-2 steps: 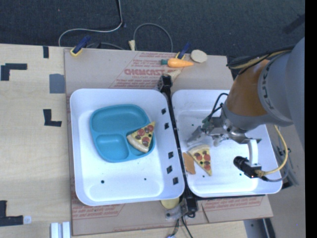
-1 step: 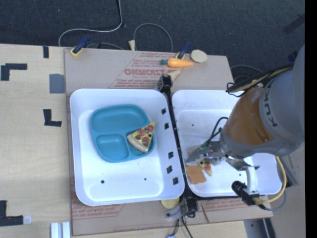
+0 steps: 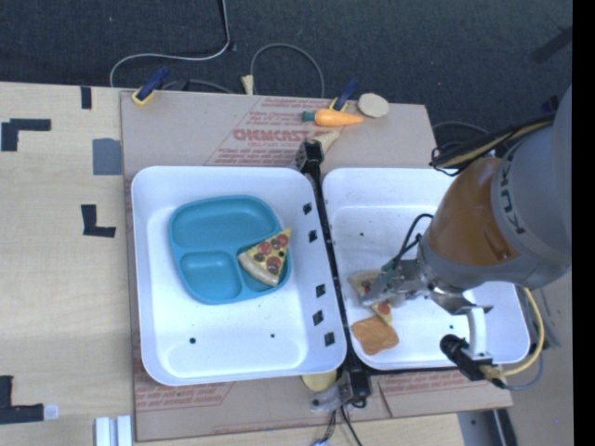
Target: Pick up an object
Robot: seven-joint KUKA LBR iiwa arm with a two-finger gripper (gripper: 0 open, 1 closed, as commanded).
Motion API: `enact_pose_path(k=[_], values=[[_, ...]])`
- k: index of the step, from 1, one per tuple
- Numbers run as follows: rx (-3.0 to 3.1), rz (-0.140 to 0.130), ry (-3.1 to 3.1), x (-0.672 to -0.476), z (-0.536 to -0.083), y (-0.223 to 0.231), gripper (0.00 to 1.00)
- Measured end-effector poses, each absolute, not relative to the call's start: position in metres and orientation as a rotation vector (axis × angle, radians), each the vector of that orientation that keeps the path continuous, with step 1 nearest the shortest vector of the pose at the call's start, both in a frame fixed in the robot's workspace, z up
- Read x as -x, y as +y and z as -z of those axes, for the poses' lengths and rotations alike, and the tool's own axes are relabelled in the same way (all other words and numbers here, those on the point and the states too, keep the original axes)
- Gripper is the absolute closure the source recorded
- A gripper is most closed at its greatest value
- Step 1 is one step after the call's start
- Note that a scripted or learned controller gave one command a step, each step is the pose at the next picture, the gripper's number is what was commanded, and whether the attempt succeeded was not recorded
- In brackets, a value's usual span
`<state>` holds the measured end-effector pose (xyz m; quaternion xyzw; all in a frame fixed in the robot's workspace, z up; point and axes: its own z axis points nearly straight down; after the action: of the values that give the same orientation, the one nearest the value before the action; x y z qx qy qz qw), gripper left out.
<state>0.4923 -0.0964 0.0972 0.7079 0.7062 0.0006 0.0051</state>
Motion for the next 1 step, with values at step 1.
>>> enact_pose_path(k=[1], values=[[-2.209, -0.009, 2.226, -0.5379, -0.1894, -0.0418, 1.00]])
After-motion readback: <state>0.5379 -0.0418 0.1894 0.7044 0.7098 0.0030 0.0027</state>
